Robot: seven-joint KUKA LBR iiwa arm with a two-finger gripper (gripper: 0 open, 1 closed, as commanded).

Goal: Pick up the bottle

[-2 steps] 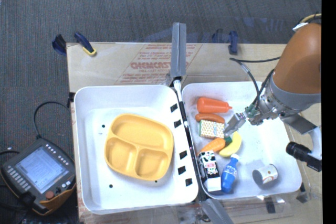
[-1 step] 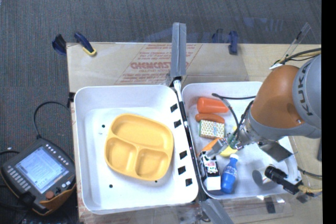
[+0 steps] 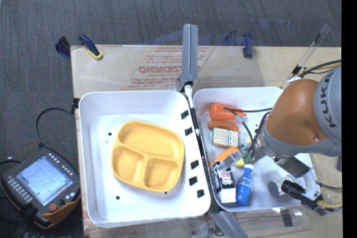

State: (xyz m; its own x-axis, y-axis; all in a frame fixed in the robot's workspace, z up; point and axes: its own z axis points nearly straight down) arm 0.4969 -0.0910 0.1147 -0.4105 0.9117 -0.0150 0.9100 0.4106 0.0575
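1. My jaws [image 3: 249, 154] hang over the right bin [image 3: 262, 92]; can't tell if open or shut.
2. Blue bottle [image 3: 244, 185] lies just below them, w/ white cap.
3. Left bin [image 3: 89, 120] has a yellow plate [image 3: 148, 155].

Even overhead light, soft shadows, mild glare on white bins [image 3: 89, 114], slightly soft focus.

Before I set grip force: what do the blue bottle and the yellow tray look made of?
The blue bottle looks like smooth, glossy plastic, judging by its even colour, with a white cap. The yellow tray looks like matte moulded plastic: one uniform piece with rounded compartment walls and soft shading. Both are guesses from appearance.
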